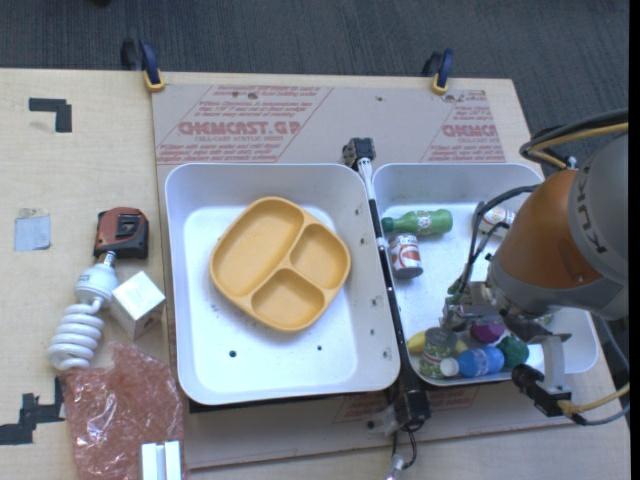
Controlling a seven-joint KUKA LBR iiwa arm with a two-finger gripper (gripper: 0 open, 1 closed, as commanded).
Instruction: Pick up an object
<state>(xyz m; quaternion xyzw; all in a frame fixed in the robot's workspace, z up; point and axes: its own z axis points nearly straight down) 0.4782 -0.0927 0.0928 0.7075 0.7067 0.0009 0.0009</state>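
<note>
Claw [462, 320] is down in the right bin [560, 183], right over a cluster of small colourful items [468, 353] at the near edge; grip state can't tell. Green bottle [418, 223] and small can [406, 256] lie apart, farther back.

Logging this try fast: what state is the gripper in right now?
Gripper: cannot be told. It is low in the right bin, over the small items at the near end, with the arm's wrist covering it.
</note>
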